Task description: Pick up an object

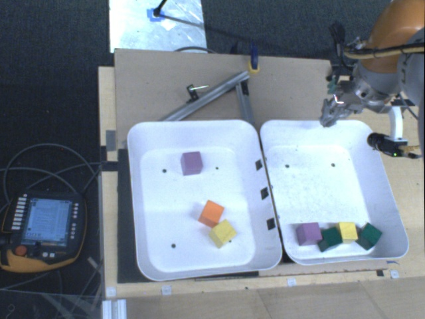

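Note:
My gripper (330,115) hangs over the far rim of the right bin (319,128), with nothing between its fingers. The left bin (143,198) holds a purple cube (191,163) toward the back, an orange cube (211,212) near the middle and a yellow cube (223,233) just in front of it. Along the right bin's near wall lie a purple cube (308,233), a dark green cube (329,238), a yellow cube (348,231) and another green cube (369,235).
A metal bar (206,96) lies slanted on the brown board behind the left bin. A teach pendant (41,228) with cables sits on the floor at the left. The arm's orange band (397,28) is at the upper right.

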Robot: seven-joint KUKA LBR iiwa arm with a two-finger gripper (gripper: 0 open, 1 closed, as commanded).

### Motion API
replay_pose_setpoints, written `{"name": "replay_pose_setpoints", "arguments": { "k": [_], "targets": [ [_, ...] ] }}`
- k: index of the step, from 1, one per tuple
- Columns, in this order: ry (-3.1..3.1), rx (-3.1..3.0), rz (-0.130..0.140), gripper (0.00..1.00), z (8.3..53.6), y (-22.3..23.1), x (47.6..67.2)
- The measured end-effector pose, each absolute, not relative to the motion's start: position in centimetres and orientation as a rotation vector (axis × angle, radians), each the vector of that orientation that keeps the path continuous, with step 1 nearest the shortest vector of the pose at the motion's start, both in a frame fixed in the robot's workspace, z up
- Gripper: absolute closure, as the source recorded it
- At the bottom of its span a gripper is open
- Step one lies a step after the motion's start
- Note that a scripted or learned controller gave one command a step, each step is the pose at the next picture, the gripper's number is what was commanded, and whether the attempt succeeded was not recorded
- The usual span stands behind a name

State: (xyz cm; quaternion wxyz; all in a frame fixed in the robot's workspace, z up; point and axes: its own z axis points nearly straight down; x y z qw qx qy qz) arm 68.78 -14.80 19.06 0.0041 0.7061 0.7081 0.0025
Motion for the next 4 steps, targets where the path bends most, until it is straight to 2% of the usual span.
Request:
{"name": "replay_pose_setpoints", "arguments": {
  "k": [1,2,3,4],
  "targets": [
    [2.221,2.210,0.008,1.00,24.4,-14.8,69.0],
    [2.233,2.211,0.003,1.00,24.7,-9.5,66.1],
    [2.232,2.214,0.000,1.00,24.5,-6.0,63.2],
    [2.234,2.212,0.001,1.00,24.0,-1.2,61.7]
  ]
}}
